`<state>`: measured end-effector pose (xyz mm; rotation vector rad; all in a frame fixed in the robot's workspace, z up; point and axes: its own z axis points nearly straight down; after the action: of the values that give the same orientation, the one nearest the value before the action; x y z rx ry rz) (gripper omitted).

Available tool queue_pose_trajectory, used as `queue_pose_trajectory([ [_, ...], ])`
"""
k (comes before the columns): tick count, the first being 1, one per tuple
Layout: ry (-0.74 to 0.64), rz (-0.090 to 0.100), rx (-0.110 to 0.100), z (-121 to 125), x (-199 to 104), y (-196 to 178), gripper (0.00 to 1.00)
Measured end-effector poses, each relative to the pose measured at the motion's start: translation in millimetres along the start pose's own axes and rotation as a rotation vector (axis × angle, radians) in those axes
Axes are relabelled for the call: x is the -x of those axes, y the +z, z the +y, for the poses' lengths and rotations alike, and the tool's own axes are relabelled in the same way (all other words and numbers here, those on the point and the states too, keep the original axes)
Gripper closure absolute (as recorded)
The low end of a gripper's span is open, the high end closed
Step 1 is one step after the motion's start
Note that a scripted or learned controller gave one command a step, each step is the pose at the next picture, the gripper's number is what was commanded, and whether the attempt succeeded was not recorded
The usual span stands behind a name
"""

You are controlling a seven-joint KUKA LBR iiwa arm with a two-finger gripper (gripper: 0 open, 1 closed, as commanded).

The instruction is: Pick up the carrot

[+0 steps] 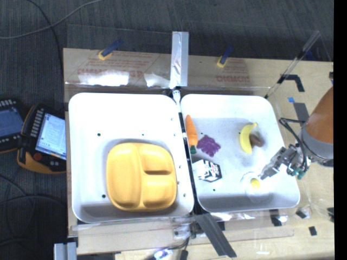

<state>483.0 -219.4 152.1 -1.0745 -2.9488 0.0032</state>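
Observation:
The carrot [191, 131] is orange with a green end and lies along the left wall of the right bin [233, 104], pointing away from the camera. My gripper [270, 171] reaches in over the right bin's right front part, far to the right of the carrot, just above a small yellow piece [255, 183]. Nothing shows held in it.
A banana [248, 137] lies in the right bin's right half. A purple item [208, 144] and a black-and-white item [207, 169] lie close to the carrot. A yellow divided tray [142, 175] sits in the left bin [87, 145]. A handheld device [40, 140] lies left of the bench.

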Motion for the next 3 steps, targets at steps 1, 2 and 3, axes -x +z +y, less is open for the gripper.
queue_pose_trajectory([
  [1, 0.000, 0.000, 0.000, 0.2, -0.1, 0.0, 0.00],
  [2, -0.009, 0.002, -0.001, -2.8, 2.2, 10.2, 0.00],
  [3, -0.531, -0.010, -0.002, 44.0, -32.8, 61.6, 0.00],
])
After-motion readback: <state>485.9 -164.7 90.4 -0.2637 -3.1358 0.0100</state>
